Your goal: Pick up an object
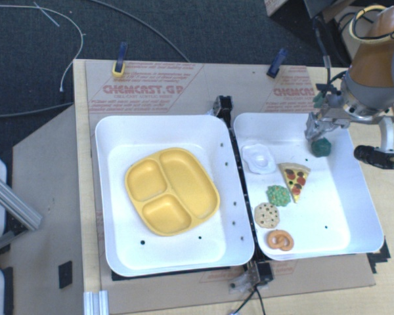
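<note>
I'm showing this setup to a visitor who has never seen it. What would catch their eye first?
First the bright yellow divided plate, alone in the middle of the left bin. Then the toy food in the right bin: a pizza slice, a green broccoli-like piece, a cookie and a pretzel near its left side. At the bin's far edge the gripper hangs just above a dark green object.

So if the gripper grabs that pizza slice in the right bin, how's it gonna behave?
The pizza slice looks like a thin toy piece, so probably light and stiff. Lying flat on the right bin, it likely slides rather than rolls, and its low edge may be hard to pinch.
</note>
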{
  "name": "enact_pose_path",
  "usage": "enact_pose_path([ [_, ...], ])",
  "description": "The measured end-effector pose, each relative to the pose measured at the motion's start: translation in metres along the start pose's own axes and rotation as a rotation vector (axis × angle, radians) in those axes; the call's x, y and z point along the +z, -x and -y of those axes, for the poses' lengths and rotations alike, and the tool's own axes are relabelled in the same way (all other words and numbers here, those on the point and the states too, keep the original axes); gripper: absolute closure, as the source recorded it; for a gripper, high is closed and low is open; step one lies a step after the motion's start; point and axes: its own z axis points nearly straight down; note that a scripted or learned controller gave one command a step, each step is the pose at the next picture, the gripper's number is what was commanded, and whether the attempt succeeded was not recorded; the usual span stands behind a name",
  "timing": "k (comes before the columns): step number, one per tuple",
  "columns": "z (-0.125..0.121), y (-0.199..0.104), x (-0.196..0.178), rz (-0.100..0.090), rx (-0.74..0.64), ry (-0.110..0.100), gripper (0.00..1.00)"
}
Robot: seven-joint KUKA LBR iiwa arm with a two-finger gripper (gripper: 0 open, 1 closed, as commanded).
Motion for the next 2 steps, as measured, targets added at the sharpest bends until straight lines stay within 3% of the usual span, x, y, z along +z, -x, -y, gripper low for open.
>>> enact_pose_path([
  [2, -0.004, 0.010, -0.095, 0.000, 0.000, -0.001, 1.00],
])
